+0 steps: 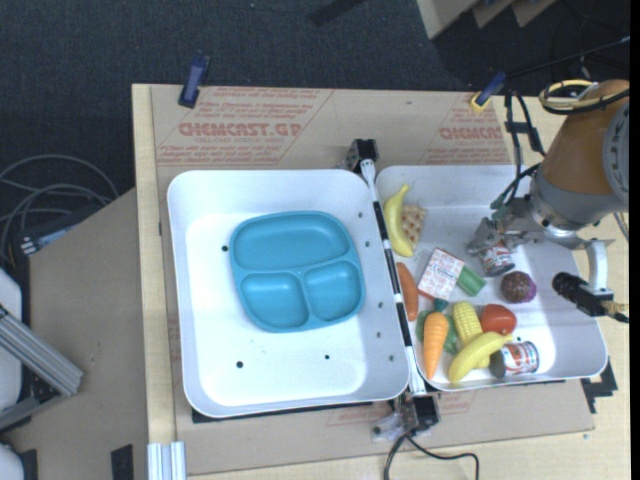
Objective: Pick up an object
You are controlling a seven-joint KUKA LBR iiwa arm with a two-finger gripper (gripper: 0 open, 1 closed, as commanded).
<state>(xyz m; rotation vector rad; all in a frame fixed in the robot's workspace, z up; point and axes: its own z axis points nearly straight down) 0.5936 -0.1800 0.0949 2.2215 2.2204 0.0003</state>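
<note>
**Gripper low over the right bin, toy food just to its left and below**

Dark carpet surrounds a cardboard-topped bench that carries two white bins side by side. In the left bin (200,268) lies a blue divided plate (297,270); the right bin (580,353) holds the pile of things to pick from.

The gripper (497,243) hangs low in the upper middle of the right bin, the arm coming in from the right. Whether it is parted or closed, or has anything in it, I cannot tell; the metal parts blur together there.

Nearest to it are a small dark red ball (518,287), just below and slightly right, and a white patterned packet (441,270) with a green block (470,281) beside it, just below and left. A yellow banana (398,220) lies well to the left along the bin's wall, its long axis running up and down the view. Further down sit a tomato (497,319), a corn cob (466,319), a carrot (434,340), a second banana (477,355) and a small can (518,356).

Judging by position, the red ball or the packet needs the shortest move, a short shift toward the view's bottom.
</note>
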